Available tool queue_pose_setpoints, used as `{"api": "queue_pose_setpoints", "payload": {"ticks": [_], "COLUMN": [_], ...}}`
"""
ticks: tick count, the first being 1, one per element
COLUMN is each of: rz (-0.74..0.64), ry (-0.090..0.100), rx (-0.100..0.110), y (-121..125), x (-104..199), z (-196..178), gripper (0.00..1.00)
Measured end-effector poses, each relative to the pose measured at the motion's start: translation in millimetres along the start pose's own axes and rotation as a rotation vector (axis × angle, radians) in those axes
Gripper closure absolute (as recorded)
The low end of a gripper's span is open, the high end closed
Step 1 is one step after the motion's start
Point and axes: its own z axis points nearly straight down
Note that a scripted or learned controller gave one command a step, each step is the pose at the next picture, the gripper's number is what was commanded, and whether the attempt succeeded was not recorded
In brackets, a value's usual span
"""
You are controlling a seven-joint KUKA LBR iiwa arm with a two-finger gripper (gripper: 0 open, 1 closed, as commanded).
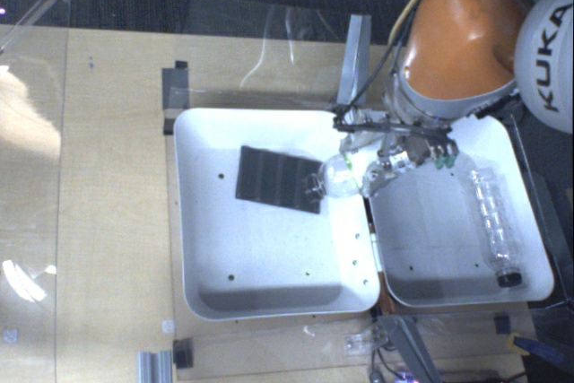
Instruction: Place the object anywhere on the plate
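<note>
A dark grey ribbed rectangular plate (pixel 273 178) lies flat in the left bin (pixel 206 220), toward its back. A small clear rounded object (pixel 338 178) is at the plate's right edge, close to the wall between the two bins. My gripper (pixel 378 169) hangs under the orange wrist band, just right of this clear object and over the divider. It is right against the object, but the wrist and glare hide whether the object is gripped or resting on the bin.
A clear plastic bottle with a dark cap (pixel 492 224) lies lengthwise along the right side of the right bin (pixel 430 256). A grey upright post (pixel 355 58) stands behind the bins. The wooden bench (pixel 90 193) extends to the left.
</note>
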Motion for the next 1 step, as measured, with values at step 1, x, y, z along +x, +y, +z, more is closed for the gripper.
{"api": "queue_pose_setpoints", "payload": {"ticks": [1], "rz": [-0.010], "ry": [0.002], "rx": [-0.001], "y": [66.5], "x": [-45.4], "z": [22.7], "gripper": [1.00]}}
